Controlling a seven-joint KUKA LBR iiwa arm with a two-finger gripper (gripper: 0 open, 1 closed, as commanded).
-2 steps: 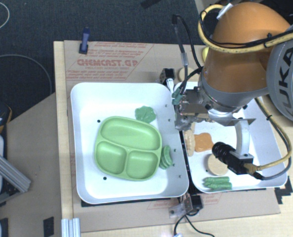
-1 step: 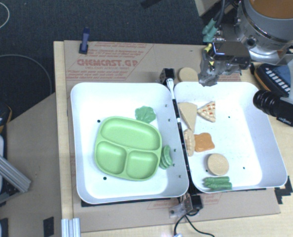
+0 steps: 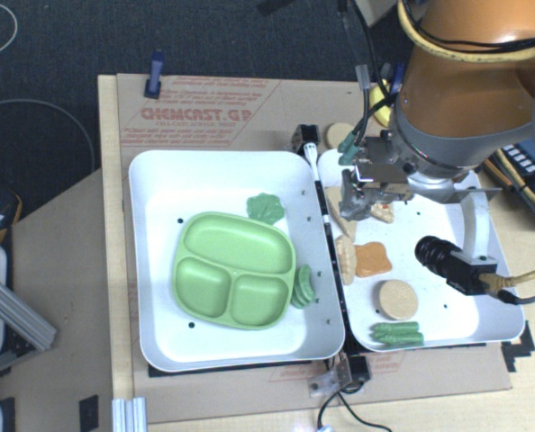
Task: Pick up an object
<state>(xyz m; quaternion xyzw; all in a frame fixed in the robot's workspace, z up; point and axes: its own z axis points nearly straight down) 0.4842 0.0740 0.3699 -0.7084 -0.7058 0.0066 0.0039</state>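
I see lt-green tray point(image 3: 234, 270), white bin point(image 3: 159, 241), orange-brown slab point(image 3: 372, 259), tan disc point(image 3: 397, 299), dk-green pods point(image 3: 395, 333).

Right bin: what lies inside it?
Visible: an orange-brown slab, a round tan disc, a green piece and a pale long piece at the left wall. The arm covers the upper part of the bin; anything there is hidden.

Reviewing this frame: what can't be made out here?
Camera view: the far half of the right bin, covered by the arm.
Camera view: a pale item at the gripper, mostly under the arm; its kind is unclear.
Camera view: the green piece by the tray, too small to identify.
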